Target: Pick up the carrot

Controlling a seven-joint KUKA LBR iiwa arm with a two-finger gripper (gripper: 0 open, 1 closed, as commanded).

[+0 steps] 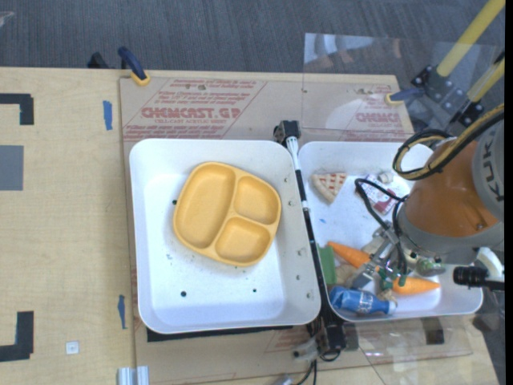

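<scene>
Two orange carrot-like pieces lie in the right bin (353,207). One carrot (349,253) sits near the bin's left wall, beside a green piece (327,263). A second carrot (418,286) lies near the front edge. My gripper (383,268) is low in the bin between the two, just right of the first carrot and touching or nearly touching the second one's green end. The wrist, with its orange band (449,199), hides what is under it.
A blue bottle (358,301) lies at the right bin's front, just below the gripper. A pizza-slice toy (329,184) and a small red-and-white item (385,203) sit at the back. The left bin (152,239) holds a yellow divided plate (228,212).
</scene>
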